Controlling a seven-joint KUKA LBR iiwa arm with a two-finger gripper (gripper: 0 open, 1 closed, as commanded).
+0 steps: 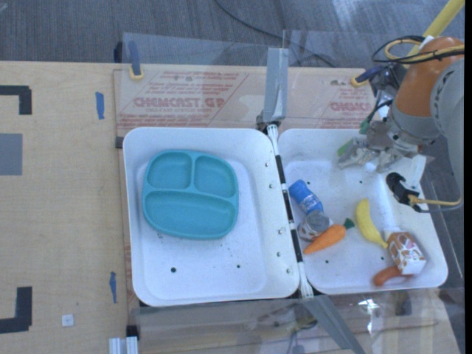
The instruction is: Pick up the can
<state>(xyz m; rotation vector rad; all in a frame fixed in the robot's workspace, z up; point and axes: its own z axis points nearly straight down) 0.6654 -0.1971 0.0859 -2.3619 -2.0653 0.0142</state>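
Observation:
The can [308, 203] is blue with a silver end and lies on its side in the right bin [332, 279], near that bin's left wall. My gripper [359, 155] hangs over the back of the right bin, up and to the right of the can and well apart from it. Its grey fingers [349, 150] point left and stand spread, with nothing between them.
An orange carrot [325, 239] lies just below the can. A yellow banana [367, 223], a small carton [406, 251] and a sausage [385, 275] sit toward the right bin's front right. The left bin [147, 271] holds a teal divided plate [191, 194].

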